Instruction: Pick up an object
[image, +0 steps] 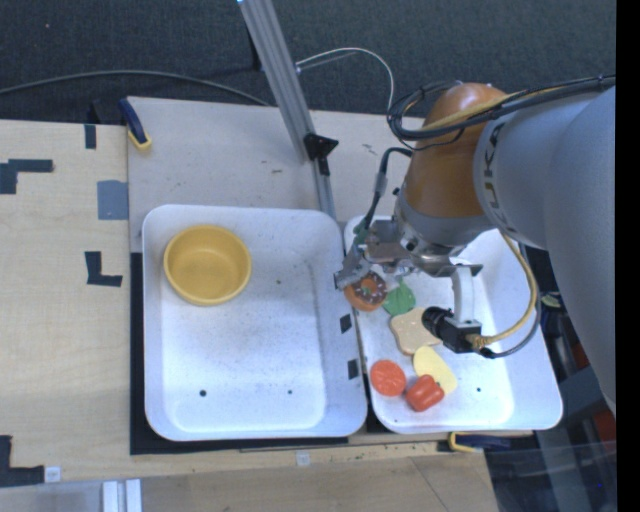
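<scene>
A grey KUKA arm (520, 150) with an orange band reaches in from the right of the frame, its gripper (368, 275) lowered over the upper left corner of the right bin (500, 400). Directly beneath it, near the wall between the bins, lies a round orange and brown object (367, 291), with a small green piece (400, 299) just to its right; whether the gripper is wide, narrow or closed on anything cannot be told from this angle. Lower in the same bin sit a tan slice (408, 331), a pale yellow piece (436, 366), a red-orange round item (388, 377) and a red pepper-like toy (425, 393), clustered close together. In the left bin (250, 390), a yellow bowl (207, 263) stands upright in the upper left corner. A metal pole (285, 80) slants across the top of the frame, above the wooden bench (60, 330)
</scene>
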